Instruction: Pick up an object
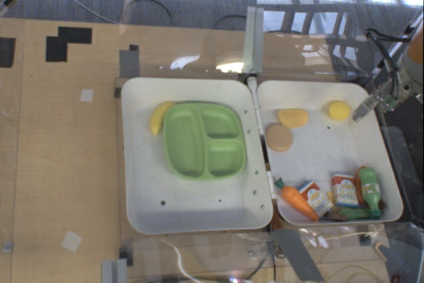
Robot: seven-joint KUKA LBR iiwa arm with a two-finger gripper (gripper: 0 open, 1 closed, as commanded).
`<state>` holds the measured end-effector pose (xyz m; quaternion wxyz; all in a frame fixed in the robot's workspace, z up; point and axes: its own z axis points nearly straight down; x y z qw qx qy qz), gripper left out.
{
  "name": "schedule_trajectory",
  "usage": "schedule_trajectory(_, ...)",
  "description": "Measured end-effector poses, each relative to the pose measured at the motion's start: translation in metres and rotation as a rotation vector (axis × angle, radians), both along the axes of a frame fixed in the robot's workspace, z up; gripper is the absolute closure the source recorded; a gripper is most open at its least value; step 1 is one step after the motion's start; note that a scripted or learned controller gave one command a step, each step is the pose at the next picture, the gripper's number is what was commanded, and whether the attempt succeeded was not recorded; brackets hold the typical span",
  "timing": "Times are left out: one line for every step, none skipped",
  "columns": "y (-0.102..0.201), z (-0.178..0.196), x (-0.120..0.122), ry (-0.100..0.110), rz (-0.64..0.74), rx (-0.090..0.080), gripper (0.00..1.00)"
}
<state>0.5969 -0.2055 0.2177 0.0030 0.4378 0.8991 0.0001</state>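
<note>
The gripper (pixel 366 111) hangs at the right bin's (pixel 331 149) two o'clock rim, beside the yellow lemon (pixel 339 111), likely its target; grip state unclear.

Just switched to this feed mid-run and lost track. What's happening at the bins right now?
The arm reaches in from the right, its gripper at the far right edge of the right bin, close to a small yellow round piece. Nothing shows between its fingers, so no pick yet. That bin also holds a yellow-orange piece, a tan disc, a carrot, two small cartons and a green bottle. The left bin holds a green divided plate over a banana.
</note>
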Motion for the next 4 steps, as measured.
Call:
schedule_trajectory(0.011,-0.005,0.023,-0.004,-0.095,0.001,1.00)
schedule_trajectory(0.029,-0.024,0.063,-0.003,-0.159,0.002,1.00)
schedule_trajectory(0.029,-0.009,0.066,-0.015,-0.151,-0.002,1.00)
schedule_trajectory(0.055,-0.008,0.074,-0.005,-0.089,0.001,1.00)
